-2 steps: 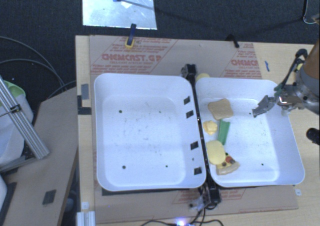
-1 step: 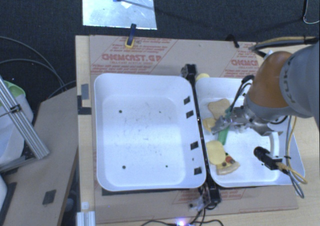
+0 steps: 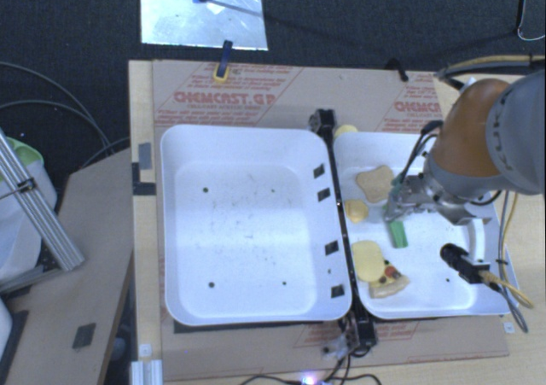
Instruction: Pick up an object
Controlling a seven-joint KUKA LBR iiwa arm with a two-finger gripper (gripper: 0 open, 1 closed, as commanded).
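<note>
My gripper (image 3: pixel 398 207) hangs low in the right bin (image 3: pixel 435 294), its tip just above the upper end of a small green block (image 3: pixel 397 234). A tan flat piece (image 3: pixel 374 183) lies up and left of the gripper, and a small yellow lump (image 3: pixel 357 212) lies to its left. Nearer the front of that bin are a yellow rounded piece (image 3: pixel 367 259) and a pizza-slice toy (image 3: pixel 388 283). The arm's grey and orange body covers the bin's right part.
The left bin (image 3: pixel 247 230) stands beside the right one, with a black divider strip (image 3: pixel 334 204) between them. A yellow ball (image 3: pixel 345 131) sits at the right bin's back left corner. Cardboard lies under both bins.
</note>
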